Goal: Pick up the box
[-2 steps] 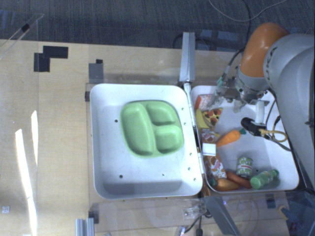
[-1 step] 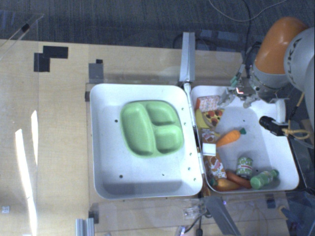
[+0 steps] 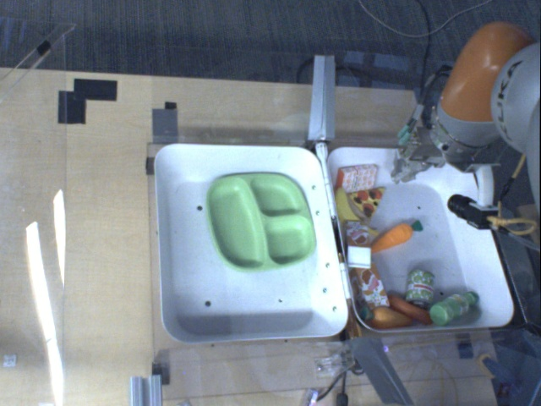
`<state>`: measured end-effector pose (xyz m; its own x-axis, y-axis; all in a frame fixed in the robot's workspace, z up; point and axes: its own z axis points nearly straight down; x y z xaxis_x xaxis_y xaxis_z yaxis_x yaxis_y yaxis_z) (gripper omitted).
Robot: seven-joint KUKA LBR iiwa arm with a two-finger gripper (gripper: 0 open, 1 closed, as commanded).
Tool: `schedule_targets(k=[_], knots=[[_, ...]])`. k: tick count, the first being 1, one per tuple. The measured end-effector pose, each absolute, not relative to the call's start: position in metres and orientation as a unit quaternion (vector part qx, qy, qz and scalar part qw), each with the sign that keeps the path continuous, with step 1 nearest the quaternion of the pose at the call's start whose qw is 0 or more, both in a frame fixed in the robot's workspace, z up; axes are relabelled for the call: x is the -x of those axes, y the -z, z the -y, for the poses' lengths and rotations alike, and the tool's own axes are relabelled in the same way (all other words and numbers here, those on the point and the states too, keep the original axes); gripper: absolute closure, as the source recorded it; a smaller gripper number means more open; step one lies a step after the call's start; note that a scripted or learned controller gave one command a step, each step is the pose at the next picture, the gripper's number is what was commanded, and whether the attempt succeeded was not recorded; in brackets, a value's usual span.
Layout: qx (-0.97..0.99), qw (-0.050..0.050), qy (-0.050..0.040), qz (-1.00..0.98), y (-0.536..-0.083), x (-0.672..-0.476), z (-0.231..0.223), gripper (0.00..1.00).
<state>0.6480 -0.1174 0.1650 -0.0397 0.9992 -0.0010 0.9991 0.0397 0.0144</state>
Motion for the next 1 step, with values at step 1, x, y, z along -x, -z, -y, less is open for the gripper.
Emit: schedule_targets(k=[1], knots=[[-0.693,0.005,-0.0048,-0.721,-0.1650,-0.6479,0.1174,0.00]])
